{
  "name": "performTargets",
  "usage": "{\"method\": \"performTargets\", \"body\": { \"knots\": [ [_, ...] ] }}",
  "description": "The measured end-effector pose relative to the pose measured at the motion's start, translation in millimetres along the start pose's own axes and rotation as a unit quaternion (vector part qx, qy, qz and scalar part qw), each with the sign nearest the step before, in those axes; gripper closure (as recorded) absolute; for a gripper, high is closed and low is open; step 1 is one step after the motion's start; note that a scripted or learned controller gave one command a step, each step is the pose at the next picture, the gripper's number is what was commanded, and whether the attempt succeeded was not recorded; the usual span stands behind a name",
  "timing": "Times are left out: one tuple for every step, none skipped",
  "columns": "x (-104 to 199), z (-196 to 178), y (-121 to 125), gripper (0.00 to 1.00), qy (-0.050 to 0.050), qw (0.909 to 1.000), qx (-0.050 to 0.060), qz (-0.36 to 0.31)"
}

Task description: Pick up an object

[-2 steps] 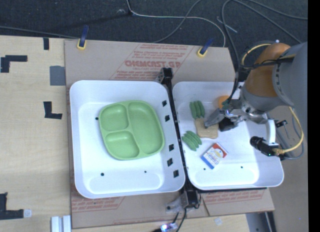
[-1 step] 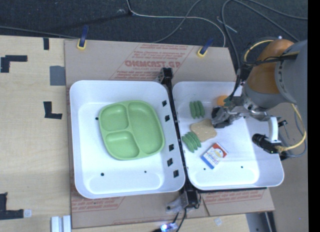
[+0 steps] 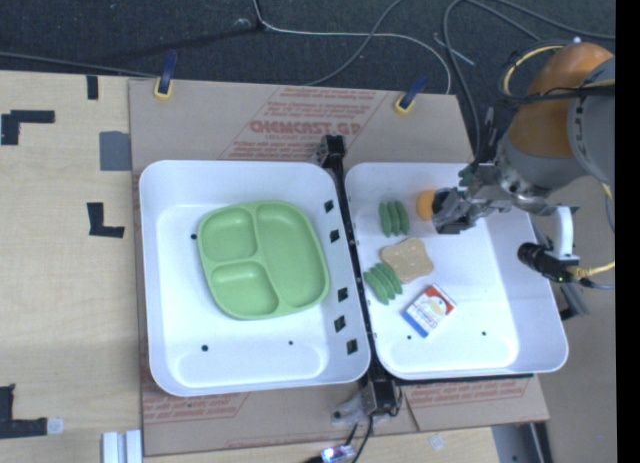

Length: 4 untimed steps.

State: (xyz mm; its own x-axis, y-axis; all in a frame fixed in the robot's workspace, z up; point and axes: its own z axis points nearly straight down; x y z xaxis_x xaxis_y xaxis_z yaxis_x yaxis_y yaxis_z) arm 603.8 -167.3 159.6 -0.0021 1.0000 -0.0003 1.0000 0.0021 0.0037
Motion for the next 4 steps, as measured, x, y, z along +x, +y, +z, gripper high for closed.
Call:
{"method": "performTargets", "body": {
  "knots": [
    [-8.2, -58.8, -2.4, 1.00, -0.001, 1.0000, -0.001, 0.001],
    [-8.1, -103.2, -1.3, 1.00, 0.000, 1.0000, 0.000, 0.000],
    [37.3, -91.8, 8.8, 1.00, 0.000, 1.0000, 0.002, -0.001],
    [82.3, -92.8, 13.7, 1.00, 0.001, 1.0000, 0.002, -0.002]
  ]
}}
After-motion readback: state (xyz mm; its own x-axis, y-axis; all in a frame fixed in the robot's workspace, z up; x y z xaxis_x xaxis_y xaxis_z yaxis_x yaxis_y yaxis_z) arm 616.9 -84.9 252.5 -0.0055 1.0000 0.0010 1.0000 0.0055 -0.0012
